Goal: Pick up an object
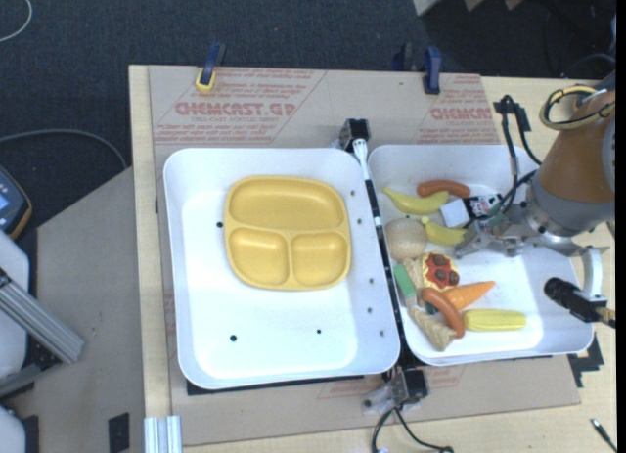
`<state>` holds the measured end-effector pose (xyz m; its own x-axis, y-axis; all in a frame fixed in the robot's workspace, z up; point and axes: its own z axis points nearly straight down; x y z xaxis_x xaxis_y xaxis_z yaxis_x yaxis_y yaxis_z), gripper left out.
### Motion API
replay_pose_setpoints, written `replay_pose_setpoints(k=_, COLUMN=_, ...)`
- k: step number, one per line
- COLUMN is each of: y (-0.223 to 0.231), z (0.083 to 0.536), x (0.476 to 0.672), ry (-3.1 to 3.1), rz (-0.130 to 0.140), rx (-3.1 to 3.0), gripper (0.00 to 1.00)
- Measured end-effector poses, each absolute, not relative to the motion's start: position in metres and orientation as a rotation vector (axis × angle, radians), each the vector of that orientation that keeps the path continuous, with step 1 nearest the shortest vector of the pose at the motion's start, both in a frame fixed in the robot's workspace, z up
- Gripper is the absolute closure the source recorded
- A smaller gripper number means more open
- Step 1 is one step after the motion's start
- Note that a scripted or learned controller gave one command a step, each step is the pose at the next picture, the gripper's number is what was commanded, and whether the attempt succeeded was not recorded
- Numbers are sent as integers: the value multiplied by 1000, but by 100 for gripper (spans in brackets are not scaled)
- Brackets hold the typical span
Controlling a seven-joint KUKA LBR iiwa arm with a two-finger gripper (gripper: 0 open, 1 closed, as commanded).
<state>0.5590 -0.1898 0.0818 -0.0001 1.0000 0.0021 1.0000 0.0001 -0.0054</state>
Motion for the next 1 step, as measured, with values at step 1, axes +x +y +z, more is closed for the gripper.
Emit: replay_pose_setpoints(k=1, y=-191, z=95, x=560, ry=-2221, rz=0, rx=-2223, gripper=100)
